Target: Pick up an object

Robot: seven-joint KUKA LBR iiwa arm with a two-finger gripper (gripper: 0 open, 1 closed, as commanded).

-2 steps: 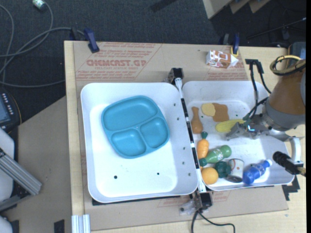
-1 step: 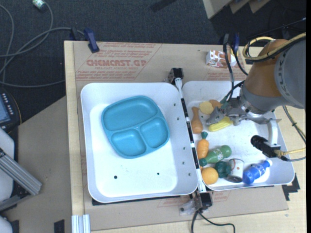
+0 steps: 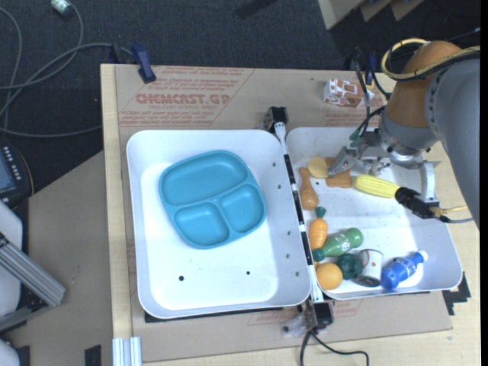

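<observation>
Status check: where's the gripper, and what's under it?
Gripper low in right white bin, finger state unclear. Nearest: yellow corn cob, pale yellow round piece. Nothing seen held. Blue divided tray in left bin, apart.

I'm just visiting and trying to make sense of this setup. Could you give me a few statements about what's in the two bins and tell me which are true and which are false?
1. A blue divided tray lies in the left bin. True.
2. The corn cob lies in the left bin. False: it lies in the right bin, close under the arm.
3. The blue bottle is near the right bin's front edge. True.
4. The toy food is spread evenly over both bins. False: the carrot, orange, green bottle and the rest are all in the right bin.
5. The arm reaches over the left bin. False: it is over the right bin's far end.
</observation>
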